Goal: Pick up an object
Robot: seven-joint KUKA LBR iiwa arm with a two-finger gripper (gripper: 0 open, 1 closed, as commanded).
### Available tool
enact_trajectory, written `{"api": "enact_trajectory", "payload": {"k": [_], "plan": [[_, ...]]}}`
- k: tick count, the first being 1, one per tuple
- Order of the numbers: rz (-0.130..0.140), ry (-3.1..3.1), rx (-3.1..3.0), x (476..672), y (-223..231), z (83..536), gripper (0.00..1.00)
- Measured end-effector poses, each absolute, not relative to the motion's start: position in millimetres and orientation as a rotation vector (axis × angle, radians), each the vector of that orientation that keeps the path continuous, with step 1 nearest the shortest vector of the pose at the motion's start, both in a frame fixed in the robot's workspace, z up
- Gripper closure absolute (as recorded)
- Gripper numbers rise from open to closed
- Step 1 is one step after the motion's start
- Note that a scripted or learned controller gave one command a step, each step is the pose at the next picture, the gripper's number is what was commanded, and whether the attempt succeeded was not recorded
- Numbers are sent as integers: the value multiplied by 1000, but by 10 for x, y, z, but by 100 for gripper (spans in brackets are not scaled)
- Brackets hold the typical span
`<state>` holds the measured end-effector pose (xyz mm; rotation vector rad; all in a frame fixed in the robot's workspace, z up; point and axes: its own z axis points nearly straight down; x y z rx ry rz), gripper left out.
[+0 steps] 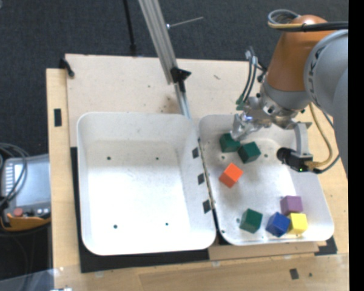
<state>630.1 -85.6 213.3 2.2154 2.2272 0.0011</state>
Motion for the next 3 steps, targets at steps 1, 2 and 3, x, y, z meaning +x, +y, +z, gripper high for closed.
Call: {"api": "enact_trajectory", "payload": {"k": [1,2,3], "plan": [[5,2228,2213,6310,-395,2239,100],[6,2229,2211,6269,105,2373,100],[2,2232,2213,6119,700,2418,100]]}}
